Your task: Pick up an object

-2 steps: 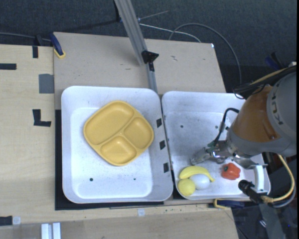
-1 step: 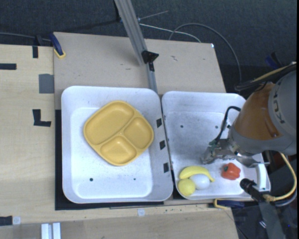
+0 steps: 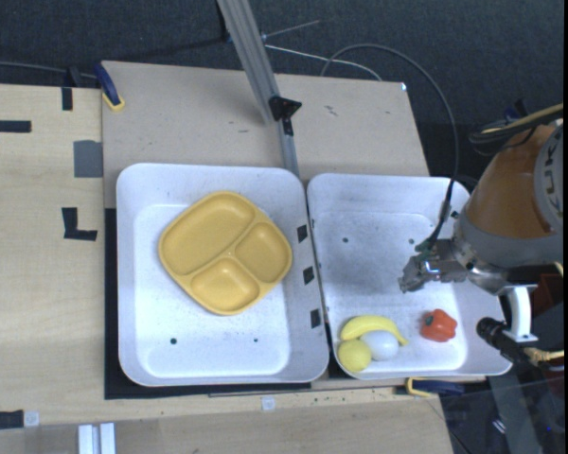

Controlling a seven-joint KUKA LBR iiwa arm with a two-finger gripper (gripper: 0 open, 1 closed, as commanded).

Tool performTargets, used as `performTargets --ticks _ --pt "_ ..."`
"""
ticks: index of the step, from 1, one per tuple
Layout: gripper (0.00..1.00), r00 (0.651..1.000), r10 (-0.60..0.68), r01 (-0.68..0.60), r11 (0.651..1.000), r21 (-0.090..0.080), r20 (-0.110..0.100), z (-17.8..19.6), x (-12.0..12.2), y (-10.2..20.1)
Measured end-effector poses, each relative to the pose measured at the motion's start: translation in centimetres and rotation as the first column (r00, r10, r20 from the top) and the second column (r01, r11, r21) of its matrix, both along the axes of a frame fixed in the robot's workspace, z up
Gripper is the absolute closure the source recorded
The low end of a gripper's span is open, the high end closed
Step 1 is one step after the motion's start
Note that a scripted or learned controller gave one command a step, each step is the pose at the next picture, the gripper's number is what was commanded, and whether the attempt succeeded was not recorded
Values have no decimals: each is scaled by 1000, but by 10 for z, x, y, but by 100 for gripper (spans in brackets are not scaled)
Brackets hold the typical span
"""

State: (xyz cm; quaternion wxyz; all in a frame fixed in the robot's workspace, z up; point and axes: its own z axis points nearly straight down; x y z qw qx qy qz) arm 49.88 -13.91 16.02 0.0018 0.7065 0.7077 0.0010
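Observation:
In the right bin (image 3: 360,206) a red pepper-like object (image 3: 438,325) lies near the front right. A yellow banana (image 3: 371,326), a white egg-shaped object (image 3: 384,345) and a yellow lemon (image 3: 354,355) sit clustered at the front edge. My gripper (image 3: 419,274) hangs over the right part of this bin, just up and left of the red object, with nothing visible between its fingers. The arm's grey and orange wrist (image 3: 511,206) covers the bin's right side.
The left bin (image 3: 142,348) holds a yellow three-compartment plate (image 3: 225,252). A grey metal pole (image 3: 256,55) slants down from the top to the gap between the bins. A cable (image 3: 426,74) loops behind the right bin.

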Motion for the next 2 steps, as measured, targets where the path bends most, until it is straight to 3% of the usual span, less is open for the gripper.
performTargets --ticks 1,2 --pt "100 1000 0 0 1000 0 0 52 1 0" --pt "100 1000 4 -4 1000 2 -5 46 32 38"
